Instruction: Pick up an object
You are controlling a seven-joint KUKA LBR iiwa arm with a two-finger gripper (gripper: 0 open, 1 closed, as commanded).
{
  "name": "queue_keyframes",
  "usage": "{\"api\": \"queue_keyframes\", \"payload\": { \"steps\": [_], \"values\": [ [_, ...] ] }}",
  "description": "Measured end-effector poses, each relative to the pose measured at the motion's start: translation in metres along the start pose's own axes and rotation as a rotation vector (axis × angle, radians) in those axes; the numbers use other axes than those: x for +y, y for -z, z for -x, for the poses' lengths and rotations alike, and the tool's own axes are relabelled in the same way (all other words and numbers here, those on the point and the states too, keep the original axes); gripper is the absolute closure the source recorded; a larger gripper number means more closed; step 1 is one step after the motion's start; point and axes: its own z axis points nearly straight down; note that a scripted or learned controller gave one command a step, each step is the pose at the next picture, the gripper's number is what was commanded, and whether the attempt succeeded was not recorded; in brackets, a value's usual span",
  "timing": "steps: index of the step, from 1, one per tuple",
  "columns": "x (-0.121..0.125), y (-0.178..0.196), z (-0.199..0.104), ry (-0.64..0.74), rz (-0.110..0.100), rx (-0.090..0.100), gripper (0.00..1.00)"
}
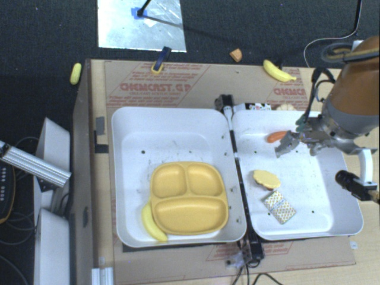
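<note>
1. The gripper hung over the upper part of the right bin, its fingers spread apart with nothing between them; one finger pointed left and down, the other sat further right.
2. Just above and left of the left finger lay an orange carrot-shaped piece on the bin floor, near the gripper but not within its grasp.
3. Lower in the same bin rested a pale yellow oval piece, and just below it a grey patterned block, the two nearly touching.
4. Behind the gripper, the arm reached in from the right, its orange band above the grey wrist.
5. The left bin held a yellow divided plate with three compartments, and a banana lay against the plate's lower left edge.
6. Beyond the bins, on the cardboard, a second banana lay near the upper right, well apart from the gripper.
7. On the dark floor sat a small orange piece and a small yellow object.
</note>
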Motion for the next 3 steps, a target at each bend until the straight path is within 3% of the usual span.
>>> {"api": "queue_keyframes", "payload": {
  "steps": [1, 2, 3],
  "values": [
    [0.024, -0.076, 0.009, -0.002, -0.002, 0.0, 0.0],
    [0.002, -0.157, -0.009, -0.002, -0.002, 0.001, 0.0],
    [-0.049, -0.158, 0.029, -0.003, -0.001, 0.0, 0.0]
  ]
}}
